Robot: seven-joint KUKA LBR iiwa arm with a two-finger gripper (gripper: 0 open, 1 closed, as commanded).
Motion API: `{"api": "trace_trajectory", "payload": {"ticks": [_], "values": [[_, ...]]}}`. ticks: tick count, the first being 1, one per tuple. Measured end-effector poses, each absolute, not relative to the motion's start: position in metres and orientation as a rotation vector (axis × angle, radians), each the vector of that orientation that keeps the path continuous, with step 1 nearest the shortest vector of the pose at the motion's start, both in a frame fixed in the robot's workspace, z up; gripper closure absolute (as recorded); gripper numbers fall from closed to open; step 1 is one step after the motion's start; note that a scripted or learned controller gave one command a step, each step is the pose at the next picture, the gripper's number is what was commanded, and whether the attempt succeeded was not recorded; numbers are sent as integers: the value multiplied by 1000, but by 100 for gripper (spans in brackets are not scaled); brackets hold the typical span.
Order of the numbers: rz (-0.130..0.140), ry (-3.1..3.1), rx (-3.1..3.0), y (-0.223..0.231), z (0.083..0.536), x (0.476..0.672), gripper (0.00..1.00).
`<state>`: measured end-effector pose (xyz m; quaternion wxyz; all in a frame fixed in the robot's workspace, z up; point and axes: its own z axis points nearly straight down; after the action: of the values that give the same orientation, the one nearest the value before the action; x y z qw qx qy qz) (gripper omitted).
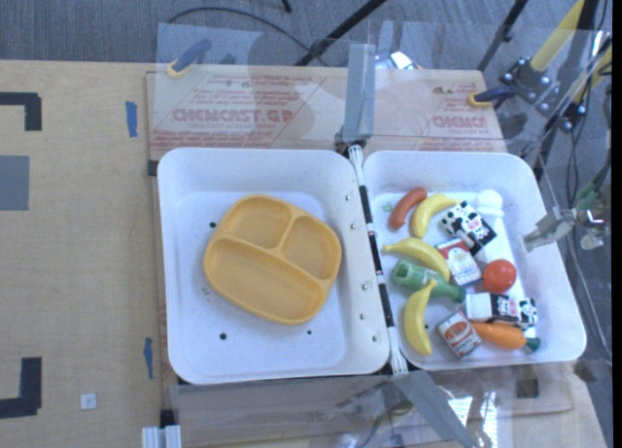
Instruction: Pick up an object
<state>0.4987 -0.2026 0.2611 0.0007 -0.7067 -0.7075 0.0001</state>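
Yellow divided plate (273, 258) sits alone in left bin (185, 339). Right bin (559, 339) crowded: three bananas (419, 317), tomato (499, 275), carrot (502, 335), sausage (407, 207), cartons, can all touching. Clear panel stands behind bins. Gripper state: cannot tell.

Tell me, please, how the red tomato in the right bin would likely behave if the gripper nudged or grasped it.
The tomato looks round and smooth, so it would probably roll if nudged, though the cartons beside it may stop it. Its glossy curve might slip from two fingers.

A tan bench (78, 271) bears two white bins, left bin (185, 193) touching right bin (554, 339).
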Motion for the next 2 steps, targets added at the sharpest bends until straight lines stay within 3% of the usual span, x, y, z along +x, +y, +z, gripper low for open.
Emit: {"api": "trace_trajectory", "payload": {"ticks": [1,2], "values": [[0,-2227,-2214,-166,212,518,0],[-12,-2386,-2064,-185,101,561,0]]}}
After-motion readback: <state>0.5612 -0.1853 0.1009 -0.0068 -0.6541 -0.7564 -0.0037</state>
